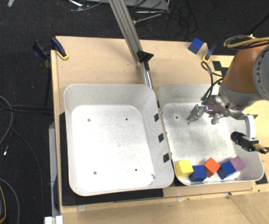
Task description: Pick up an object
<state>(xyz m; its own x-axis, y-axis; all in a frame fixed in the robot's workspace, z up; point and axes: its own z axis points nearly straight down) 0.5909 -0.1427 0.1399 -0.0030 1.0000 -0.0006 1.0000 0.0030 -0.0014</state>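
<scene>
Well apart: tool (202, 115) above right bin (181, 97); blocks (211, 168) along near edge.

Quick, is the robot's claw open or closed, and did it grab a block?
Gripper: jaws open, holding nothing, above the right bin, away from the blocks along its near edge.

A tan wooden bench (106, 59) stands on dark speckled carpet (17, 27), with black cables (3, 125) trailing at left and a grey metal pole (125, 22) slanting overhead.
</scene>
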